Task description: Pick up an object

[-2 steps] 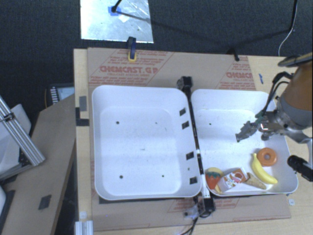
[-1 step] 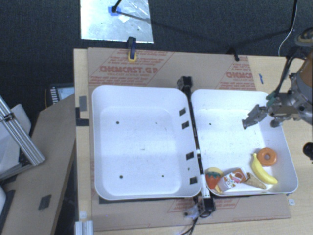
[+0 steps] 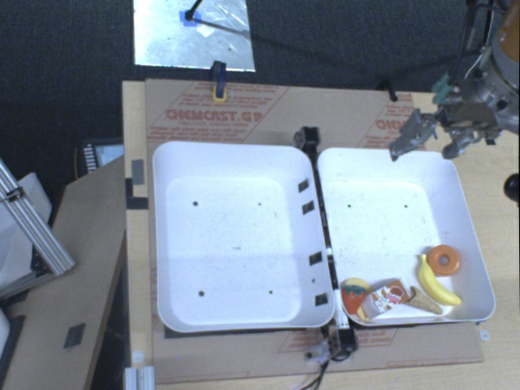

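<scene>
Camera view shows the grey two-finger gripper (image 3: 431, 139) above the right white bin's (image 3: 382, 218) far rim, fingers spread apart and holding nothing. Near that bin's front right corner lies a yellow curved banana (image 3: 435, 283), long axis running from far-left to near-right, beside an orange ring-shaped doughnut (image 3: 444, 259).

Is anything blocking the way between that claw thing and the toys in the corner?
Nothing visible does. The pincer hangs above the right bin's far rim; bare bin floor lies between it and the banana, orange ring and other toys.
</scene>
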